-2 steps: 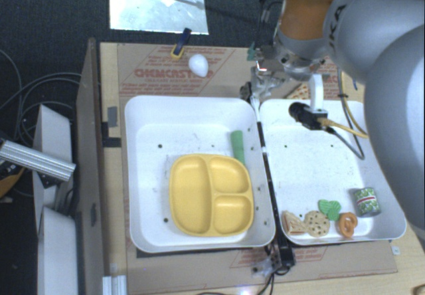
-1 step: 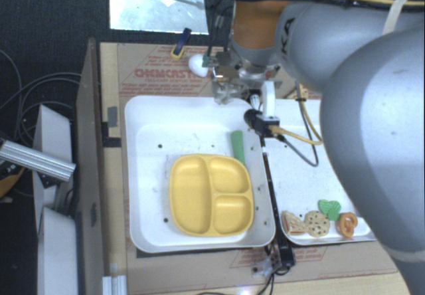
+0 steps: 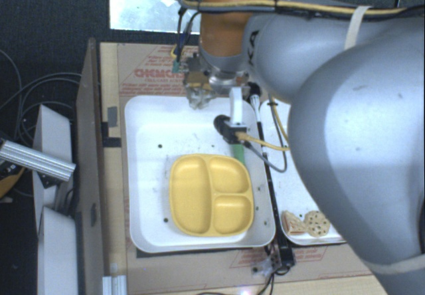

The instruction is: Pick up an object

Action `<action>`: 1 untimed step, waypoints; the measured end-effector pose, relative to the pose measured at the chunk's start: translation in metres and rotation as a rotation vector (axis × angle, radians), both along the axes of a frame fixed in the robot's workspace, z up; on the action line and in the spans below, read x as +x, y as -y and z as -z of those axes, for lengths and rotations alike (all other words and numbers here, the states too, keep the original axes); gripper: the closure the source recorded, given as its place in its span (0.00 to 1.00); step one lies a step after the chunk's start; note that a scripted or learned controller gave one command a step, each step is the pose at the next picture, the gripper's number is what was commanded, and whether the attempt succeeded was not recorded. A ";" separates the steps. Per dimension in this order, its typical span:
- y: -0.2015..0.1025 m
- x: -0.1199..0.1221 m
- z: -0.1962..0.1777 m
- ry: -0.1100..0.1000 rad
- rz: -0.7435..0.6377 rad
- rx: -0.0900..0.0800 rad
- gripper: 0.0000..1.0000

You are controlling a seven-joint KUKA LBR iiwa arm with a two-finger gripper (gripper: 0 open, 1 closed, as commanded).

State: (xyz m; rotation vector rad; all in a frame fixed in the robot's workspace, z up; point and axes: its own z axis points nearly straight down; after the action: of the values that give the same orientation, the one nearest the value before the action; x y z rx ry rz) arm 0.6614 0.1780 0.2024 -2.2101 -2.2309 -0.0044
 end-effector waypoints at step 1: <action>-0.014 -0.093 -0.004 -0.005 0.001 -0.001 1.00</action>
State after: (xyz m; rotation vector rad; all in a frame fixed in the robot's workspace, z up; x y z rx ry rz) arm 0.5687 0.1919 0.2067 -2.2099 -2.2280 0.0022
